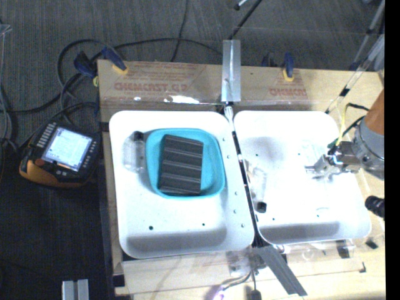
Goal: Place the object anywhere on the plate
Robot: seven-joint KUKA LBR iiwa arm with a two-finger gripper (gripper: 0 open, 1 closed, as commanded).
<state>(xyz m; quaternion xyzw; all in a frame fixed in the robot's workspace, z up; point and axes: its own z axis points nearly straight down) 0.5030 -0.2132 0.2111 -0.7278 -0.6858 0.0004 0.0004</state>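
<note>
A blue plate lies in the left bin. On the plate rests a dark grey ridged block, slightly tilted and covering most of the plate's middle. A clear, bottle-like object lies on the bin floor against the plate's left rim. My gripper hovers over the right side of the right bin, far from the plate, and I see nothing in it.
A small dark piece and a faint clear item sit near the right bin's left wall. A metal post stands behind the seam between the bins. A handheld pendant lies on the floor at the left.
</note>
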